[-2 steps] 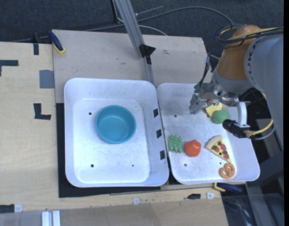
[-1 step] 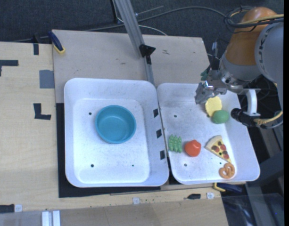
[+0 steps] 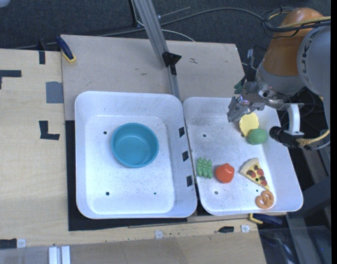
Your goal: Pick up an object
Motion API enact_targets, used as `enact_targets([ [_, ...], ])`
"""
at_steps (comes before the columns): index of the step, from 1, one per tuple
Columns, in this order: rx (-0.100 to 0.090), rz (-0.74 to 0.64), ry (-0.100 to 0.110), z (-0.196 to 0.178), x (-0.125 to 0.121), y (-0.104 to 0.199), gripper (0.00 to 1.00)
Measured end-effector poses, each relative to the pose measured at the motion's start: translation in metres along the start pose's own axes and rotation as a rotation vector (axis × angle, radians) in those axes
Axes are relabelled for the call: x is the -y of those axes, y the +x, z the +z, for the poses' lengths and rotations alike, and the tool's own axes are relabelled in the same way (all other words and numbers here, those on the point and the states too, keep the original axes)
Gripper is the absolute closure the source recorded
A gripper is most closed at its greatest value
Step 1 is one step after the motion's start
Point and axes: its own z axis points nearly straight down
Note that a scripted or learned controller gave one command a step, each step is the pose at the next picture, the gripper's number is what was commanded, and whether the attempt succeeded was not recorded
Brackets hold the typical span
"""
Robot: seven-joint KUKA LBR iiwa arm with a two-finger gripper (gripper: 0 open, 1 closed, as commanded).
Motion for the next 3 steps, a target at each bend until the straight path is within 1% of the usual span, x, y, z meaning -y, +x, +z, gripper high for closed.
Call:
enact_targets([
  [1, -0.001, -0.004, -0.001, -0.011, 0.007, 0.057, 1.0],
  [3, -0.001, -0.004, 0.0, -0.027, 0.031, 0.167, 1.0],
])
